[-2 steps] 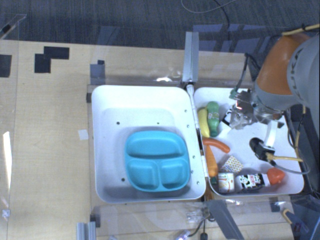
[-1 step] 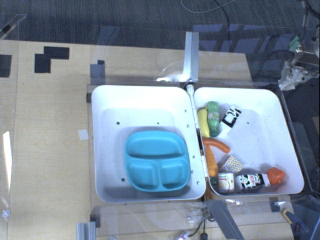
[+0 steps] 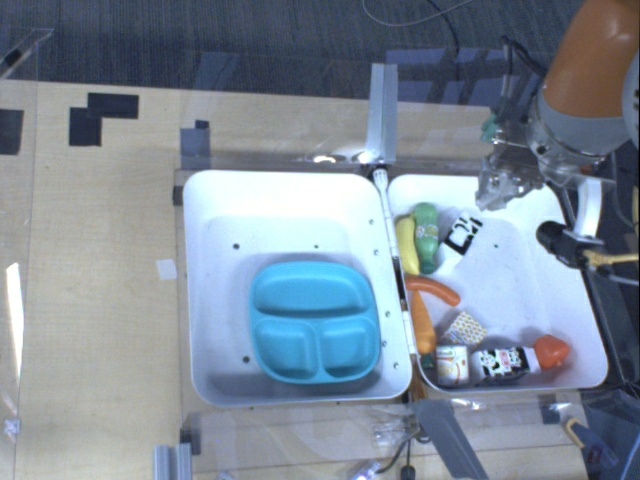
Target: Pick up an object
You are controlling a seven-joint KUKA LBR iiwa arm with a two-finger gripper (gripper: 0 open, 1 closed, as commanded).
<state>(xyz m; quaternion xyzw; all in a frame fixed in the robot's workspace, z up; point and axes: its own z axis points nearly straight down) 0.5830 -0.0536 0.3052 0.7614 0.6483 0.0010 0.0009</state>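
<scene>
Nearest the lens, a black-and-white plastic bottle lies along the right bin's front wall. Gripper hovers empty above the far corner, its opening unclear; approach underway, descent needed next.

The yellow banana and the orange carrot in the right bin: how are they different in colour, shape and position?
The banana is yellow; the carrot is orange. The banana is blunt and nearly even in width; the carrot narrows toward its upper end. The banana lies farther back, beside a green item; the carrot lies nearer the front, ending by a small can. Both are long and lie along the left wall of the right bin.
</scene>
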